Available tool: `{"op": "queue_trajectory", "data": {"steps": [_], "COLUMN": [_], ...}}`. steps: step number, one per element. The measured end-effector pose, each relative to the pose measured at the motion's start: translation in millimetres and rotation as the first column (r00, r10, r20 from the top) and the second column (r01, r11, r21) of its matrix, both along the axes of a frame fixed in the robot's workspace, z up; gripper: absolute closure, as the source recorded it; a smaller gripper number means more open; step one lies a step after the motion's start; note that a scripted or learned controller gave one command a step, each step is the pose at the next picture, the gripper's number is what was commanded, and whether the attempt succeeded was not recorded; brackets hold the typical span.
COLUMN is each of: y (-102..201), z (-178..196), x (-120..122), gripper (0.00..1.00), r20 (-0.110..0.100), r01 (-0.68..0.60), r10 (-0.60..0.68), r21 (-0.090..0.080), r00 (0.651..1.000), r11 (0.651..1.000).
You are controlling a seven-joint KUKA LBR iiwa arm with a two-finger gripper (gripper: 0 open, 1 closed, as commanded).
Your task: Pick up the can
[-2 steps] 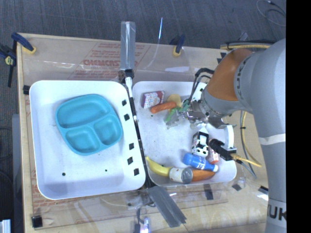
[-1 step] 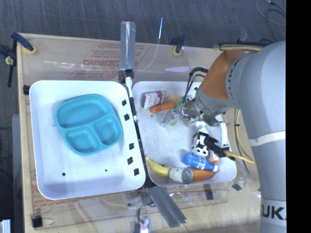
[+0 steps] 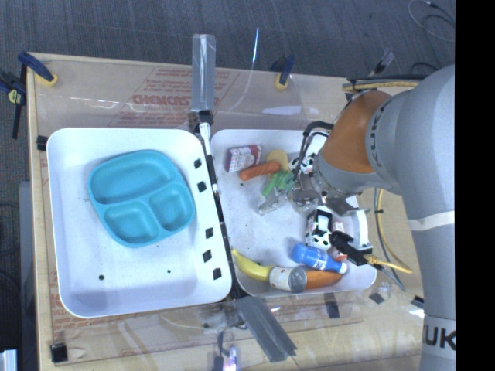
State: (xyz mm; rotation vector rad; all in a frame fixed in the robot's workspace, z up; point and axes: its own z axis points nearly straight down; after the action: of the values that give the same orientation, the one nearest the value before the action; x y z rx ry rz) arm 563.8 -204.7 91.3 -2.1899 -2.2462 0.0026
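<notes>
The can, red and white, lay on its side in the far left corner of the right bin, just beside a carrot and well apart from the clutter along the near wall: a banana, a blue bottle and a grey-capped jar. The end effector hung low over the bin's middle, near a green vegetable, short of the can. Whether it was spread or pressed together I could not tell. The left bin carried a blue divided tray. Lying flat against the corner, the can probably left little room on its wall side for a grasp.
</notes>
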Motion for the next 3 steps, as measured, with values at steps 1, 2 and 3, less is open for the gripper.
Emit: {"op": "queue_trajectory", "data": {"steps": [1,2,3], "y": [-5.3,-4.9,-5.3], "z": [1.1,0.3,1.4], "x": [57.2,-1.3,56.0], "gripper": [0.00,0.00,0.00], "r20": [0.003,0.001,0.004], "r01": [-0.050,-0.065,-0.151], "r10": [0.050,0.065,0.151], "r21": [-0.001,-0.001,-0.001], "r00": [0.999,0.998,0.988], "r11": [0.999,0.998,0.989]}}
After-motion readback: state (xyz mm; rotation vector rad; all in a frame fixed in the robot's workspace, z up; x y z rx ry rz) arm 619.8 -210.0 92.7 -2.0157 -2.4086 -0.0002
